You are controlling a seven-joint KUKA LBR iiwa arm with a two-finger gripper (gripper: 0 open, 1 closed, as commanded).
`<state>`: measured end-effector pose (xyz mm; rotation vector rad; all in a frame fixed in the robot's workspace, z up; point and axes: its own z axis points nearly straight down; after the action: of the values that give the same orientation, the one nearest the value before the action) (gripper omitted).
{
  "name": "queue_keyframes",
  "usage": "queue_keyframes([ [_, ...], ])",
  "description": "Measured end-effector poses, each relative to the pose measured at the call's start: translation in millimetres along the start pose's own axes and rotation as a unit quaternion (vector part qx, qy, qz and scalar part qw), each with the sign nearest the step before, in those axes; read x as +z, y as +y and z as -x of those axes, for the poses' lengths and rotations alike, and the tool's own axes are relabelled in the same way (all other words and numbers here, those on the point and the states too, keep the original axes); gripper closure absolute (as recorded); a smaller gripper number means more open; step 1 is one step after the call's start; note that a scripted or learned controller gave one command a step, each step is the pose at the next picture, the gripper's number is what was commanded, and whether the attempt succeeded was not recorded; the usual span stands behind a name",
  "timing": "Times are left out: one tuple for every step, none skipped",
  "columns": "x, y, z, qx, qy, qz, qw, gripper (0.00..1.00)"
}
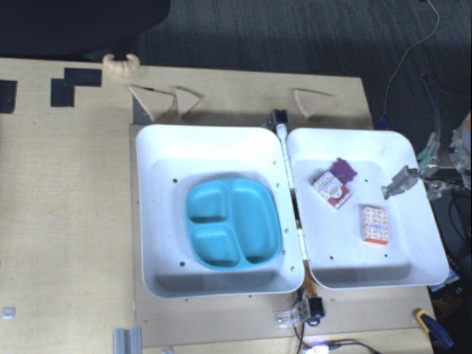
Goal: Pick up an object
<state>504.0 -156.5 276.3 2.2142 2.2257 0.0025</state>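
Note:
Two small objects and a purple one lie in the right bin (413,271). A white and red patterned box (330,189) sits left of the bin's centre, with a purple piece (344,170) touching its upper right corner. An orange and white box (375,224) lies further right and nearer the front. My gripper (400,182) hangs over the right part of this bin, above and to the right of the orange box and apart from it. Nothing shows in its grasp.
The left bin (158,198) holds a blue divided plate (233,223). A dividing rail (291,198) runs between the bins. Cables and a connector (310,312) lie at the front edge of the bench. Wooden wedges (166,100) stand behind the bins.

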Motion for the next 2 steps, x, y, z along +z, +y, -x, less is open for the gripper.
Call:
queue_keyframes([
  [169.5, -17.2, -2.0, 0.002, 0.0, 0.0, 1.0, 0.0],
  [158.2, -15.2, -1.5, 0.001, -0.001, 0.003, 1.0, 1.0],
])
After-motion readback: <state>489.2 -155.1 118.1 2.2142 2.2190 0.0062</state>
